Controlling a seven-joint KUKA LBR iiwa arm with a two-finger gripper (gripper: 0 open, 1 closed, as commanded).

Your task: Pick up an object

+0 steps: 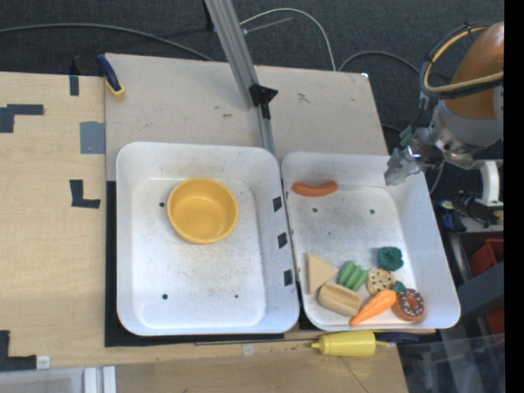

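Note:
The right bin holds an orange sausage at its far left corner. In its near right corner lie a cheese wedge, a bread roll, a green pepper piece, a cookie, a broccoli floret, a carrot and a chocolate doughnut. The left bin holds a yellow bowl. My gripper hangs over the far right rim of the right bin, apart from every object, with nothing seen between its fingers.
A yellow mustard bottle lies on the bench just in front of the right bin. A slanted metal pole rises behind the bins. Cables trail across the back. A yellow-and-blue clamp sits at the bench's far left.

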